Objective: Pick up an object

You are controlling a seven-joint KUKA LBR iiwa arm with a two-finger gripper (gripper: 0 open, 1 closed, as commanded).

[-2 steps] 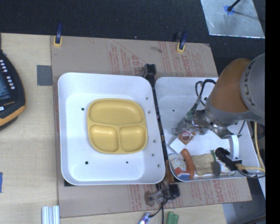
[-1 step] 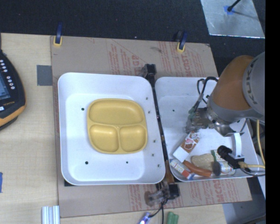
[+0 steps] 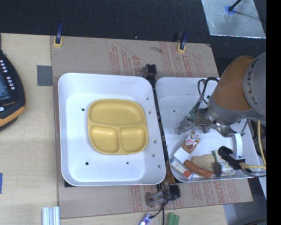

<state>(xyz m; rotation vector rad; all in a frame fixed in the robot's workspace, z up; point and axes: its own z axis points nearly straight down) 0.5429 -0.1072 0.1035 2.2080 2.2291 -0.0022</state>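
The arm reaches into the right bin (image 3: pixel 166 90), its gripper (image 3: pixel 192 123) low near the bin's middle; whether the claw is spread or pressed together I cannot tell. A small carton (image 3: pixel 188 146) lies just below it, a sausage (image 3: pixel 199 168) along the bin's front edge. A yellow divided plate (image 3: pixel 117 125) sits mid left bin (image 3: pixel 68 86)

A light wood bench (image 3: pixel 23 172) was covered by a brown cardboard sheet (image 3: pixel 117 60), clamped at its far edge by two clips (image 3: pixel 58 35). Dark floor (image 3: pixel 107 6) was seen beyond, with a pale grey patch (image 3: pixel 232 11) at top right.
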